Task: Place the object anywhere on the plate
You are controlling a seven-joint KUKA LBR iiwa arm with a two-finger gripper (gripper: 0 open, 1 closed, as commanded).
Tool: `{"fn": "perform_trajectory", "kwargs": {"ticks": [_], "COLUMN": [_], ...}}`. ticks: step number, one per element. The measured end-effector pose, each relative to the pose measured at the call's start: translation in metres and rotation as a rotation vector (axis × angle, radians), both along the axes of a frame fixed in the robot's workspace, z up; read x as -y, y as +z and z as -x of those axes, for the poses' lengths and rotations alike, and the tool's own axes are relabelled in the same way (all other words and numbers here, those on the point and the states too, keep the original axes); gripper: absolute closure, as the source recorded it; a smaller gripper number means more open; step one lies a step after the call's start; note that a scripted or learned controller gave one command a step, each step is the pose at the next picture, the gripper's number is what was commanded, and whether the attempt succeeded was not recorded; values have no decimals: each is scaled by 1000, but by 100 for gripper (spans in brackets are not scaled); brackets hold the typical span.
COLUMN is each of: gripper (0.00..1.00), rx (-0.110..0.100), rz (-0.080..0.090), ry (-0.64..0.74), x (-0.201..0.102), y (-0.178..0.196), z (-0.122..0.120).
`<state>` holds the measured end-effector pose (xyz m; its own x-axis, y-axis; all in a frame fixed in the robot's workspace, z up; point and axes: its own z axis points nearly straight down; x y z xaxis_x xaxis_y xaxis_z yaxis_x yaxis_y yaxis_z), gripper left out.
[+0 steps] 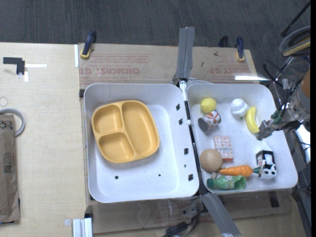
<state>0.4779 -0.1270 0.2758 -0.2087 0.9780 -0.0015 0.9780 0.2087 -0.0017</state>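
Note:
A yellow three-compartment plate (126,131) lies in the left bin (143,181). The right bin (281,147) holds a yellow ball (208,104), a tipped can (210,122), a white garlic-like piece (239,107), a banana (252,119), a small red-and-white box (223,147), a tan round ball (211,160), a carrot (237,171), a green packet (226,182) and a black-and-white cow toy (266,164). My gripper (263,131) hangs at the right side of this bin, just right of the banana and above the cow toy, with nothing visibly between its fingers.
A grey divider bar (185,58) runs between the bins at the back. Blue clamps (89,43) hold the cardboard behind them. A brown paper bag (7,172) lies at the far left of the bench. Cables and arm parts crowd the right edge (296,43).

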Motion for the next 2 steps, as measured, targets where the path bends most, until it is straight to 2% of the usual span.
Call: {"fn": "perform_trajectory", "kwargs": {"ticks": [1,2], "gripper": [100,100], "rx": [0,-1], "rz": [2,2], "ry": [-355,-618], "x": [59,75], "y": [8,-6], "z": [-20,-38]}}
